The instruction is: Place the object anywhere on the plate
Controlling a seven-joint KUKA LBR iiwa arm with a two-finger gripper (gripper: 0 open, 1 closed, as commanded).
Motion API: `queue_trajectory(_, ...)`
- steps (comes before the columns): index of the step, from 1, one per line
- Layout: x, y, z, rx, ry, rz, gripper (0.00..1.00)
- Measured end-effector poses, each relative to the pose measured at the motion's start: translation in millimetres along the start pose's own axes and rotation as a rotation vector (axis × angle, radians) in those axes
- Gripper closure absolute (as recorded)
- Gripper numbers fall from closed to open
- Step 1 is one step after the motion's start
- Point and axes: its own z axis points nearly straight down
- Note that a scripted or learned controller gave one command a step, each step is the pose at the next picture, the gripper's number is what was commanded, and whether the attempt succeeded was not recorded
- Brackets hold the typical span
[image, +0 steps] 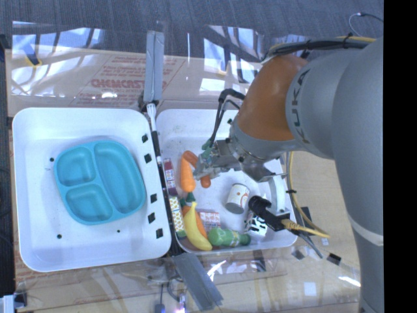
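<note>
Blue three-compartment plate [99,181] in the left bin [26,194], left of frame centre, nothing on it. Right bin [171,124] at frame centre crowded: orange carrot [187,175] near its left wall, yellow banana [195,226] below that, green bottle-like item [228,238] at the lower edge, white cup [237,197] to the right. Grey arm with orange band [277,100] reaching in from the right, jaws [207,163] low over the right bin just beside the carrot. Cannot tell whether spread or closed.
</note>
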Motion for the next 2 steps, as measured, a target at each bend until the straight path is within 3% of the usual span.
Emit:
queue_trajectory(1,72.9,10.4,20.2,0.005,0.001,-0.142,1.00)
queue_trajectory(2,72.6,10.4,20.1,0.005,0.001,-0.142,0.00)
